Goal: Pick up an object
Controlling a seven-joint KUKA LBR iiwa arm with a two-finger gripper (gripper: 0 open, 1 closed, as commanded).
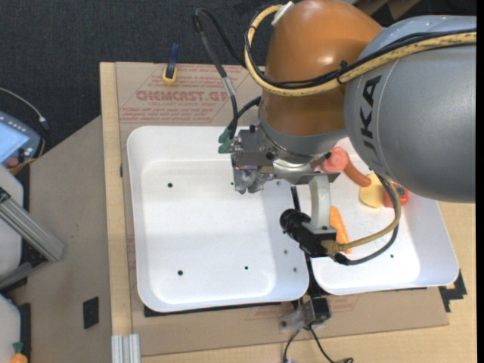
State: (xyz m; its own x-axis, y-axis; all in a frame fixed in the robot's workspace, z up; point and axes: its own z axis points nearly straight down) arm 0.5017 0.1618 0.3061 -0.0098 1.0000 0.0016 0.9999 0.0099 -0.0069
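Note:
My gripper hangs below the orange wrist band, over the far right corner of the left bin. I see nothing held in it. In the right bin, partly hidden by the arm, lies a cluster of toys: a pink piece, an orange piece, a pale yellow one and a red-orange one. A small orange piece lies nearer the front, close to the wall between the bins.
The grey arm covers the far half of the right bin. A cardboard sheet lies under and behind the bins, with a blue and yellow clip at its far edge. Cables run along the arm.

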